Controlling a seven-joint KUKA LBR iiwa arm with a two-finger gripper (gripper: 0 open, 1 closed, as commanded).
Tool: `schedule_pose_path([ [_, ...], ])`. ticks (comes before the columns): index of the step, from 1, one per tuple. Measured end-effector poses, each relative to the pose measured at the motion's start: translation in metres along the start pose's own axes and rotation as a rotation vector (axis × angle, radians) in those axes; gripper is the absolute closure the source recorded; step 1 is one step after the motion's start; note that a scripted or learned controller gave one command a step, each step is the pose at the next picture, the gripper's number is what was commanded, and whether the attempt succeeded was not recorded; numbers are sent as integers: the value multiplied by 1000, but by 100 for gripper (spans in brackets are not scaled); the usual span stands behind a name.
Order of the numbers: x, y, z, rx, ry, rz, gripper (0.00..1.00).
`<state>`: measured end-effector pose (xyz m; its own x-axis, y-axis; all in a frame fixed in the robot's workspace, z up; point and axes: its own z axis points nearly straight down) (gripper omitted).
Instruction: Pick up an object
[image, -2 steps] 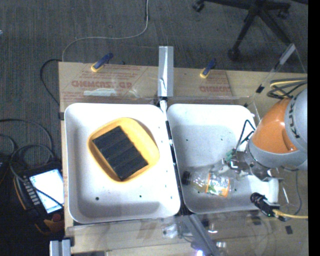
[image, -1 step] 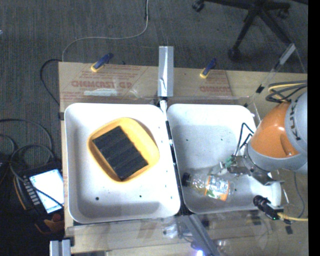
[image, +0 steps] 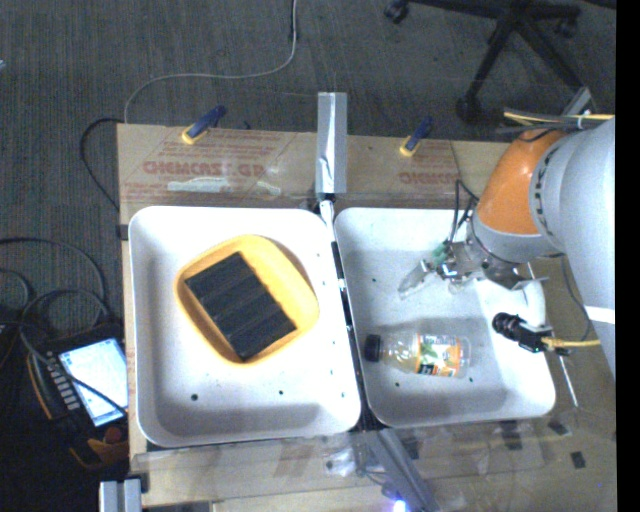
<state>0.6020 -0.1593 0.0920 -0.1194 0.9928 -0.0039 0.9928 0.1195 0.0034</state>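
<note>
One bottle (image: 420, 354), one yellow sponge (image: 246, 297), two bins (image: 160, 400)

The two bins are white, the left bin (image: 160, 400) and the right bin (image: 520, 395) alike; near the left bin's middle lies a yellow dish (image: 205, 262) bearing a black ribbed block (image: 241, 304); along the right bin's near edge lies a clear bottle (image: 422, 354) with a black cap and an orange, green and white label; the arm (image: 580, 210) is grey with an orange band; the bench (image: 220, 170) is tan cardboard printed with faded red lettering; two blue-and-yellow clamps (image: 203, 124) sit on its far edge.
</note>
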Motion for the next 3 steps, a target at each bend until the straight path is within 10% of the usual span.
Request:
schedule_pose_path([
  [2, 13, -92, -1, -16, -8, -250, 0],
  [3, 21, -12, -50, 4, 2, -79, 0],
])
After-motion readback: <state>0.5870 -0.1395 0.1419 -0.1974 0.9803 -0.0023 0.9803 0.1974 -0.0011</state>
